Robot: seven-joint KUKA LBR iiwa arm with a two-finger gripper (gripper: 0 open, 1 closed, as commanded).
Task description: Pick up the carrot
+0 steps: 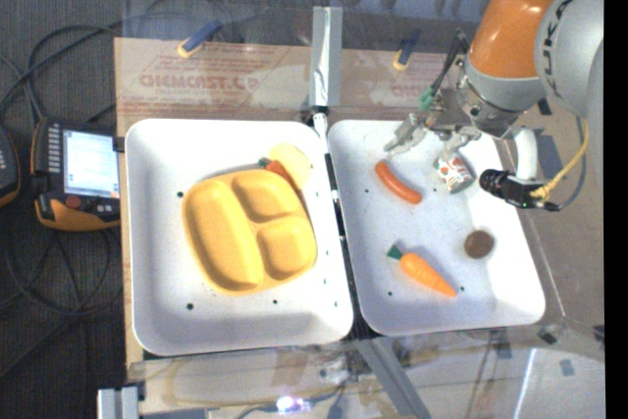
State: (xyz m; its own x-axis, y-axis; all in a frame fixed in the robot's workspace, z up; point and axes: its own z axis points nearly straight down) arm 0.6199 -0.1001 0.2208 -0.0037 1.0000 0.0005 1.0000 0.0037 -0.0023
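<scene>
The carrot, orange with a green top, lies in the right bin toward its front, tip pointing right and forward. My gripper hangs over the back of the same bin, well behind the carrot. Its fingers are spread open with nothing between them. The grey arm with its orange band comes in from the upper right.
Also in the right bin are an orange-red sausage, a small white and red can just below the gripper, and a brown round piece. The left bin holds a yellow divided tray with an orange item behind it.
</scene>
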